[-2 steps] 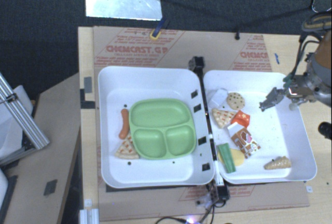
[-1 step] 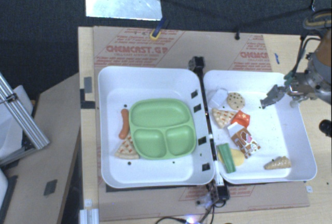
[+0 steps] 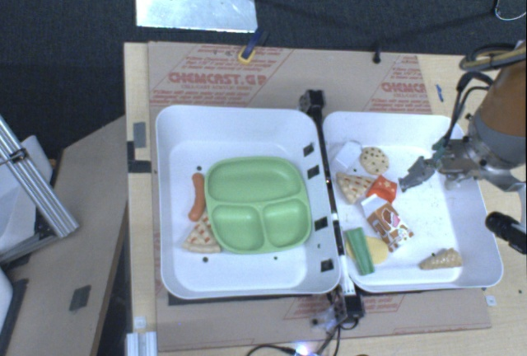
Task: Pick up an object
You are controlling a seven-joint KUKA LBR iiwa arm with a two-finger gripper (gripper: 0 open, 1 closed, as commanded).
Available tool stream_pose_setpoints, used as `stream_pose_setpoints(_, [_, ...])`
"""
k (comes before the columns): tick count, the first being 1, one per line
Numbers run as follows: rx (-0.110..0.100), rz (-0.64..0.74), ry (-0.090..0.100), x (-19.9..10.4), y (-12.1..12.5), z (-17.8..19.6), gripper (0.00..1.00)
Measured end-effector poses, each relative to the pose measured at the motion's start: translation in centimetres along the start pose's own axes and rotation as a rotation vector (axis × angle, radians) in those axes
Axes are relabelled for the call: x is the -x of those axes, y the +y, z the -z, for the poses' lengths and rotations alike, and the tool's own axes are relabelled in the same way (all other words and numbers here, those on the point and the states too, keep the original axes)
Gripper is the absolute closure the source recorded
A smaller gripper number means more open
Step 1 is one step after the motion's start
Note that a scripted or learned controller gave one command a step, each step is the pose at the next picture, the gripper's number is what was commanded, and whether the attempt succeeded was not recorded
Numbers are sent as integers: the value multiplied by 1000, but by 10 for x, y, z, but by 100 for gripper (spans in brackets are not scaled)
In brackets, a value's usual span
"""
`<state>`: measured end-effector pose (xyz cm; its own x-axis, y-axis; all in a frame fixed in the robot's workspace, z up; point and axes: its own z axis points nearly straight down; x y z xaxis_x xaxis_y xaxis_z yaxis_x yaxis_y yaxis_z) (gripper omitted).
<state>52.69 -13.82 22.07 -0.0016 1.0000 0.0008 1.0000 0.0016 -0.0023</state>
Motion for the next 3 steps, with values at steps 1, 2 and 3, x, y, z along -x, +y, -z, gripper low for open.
stream_pose_setpoints(1, [-1,0,1,-7,-1,-44,0])
stream_pose_setpoints(2, [-2,-1,1,-14,-9,-96,0])
stream_pose_setpoints(3, [2,-1,1,-15,-9,-137,0])
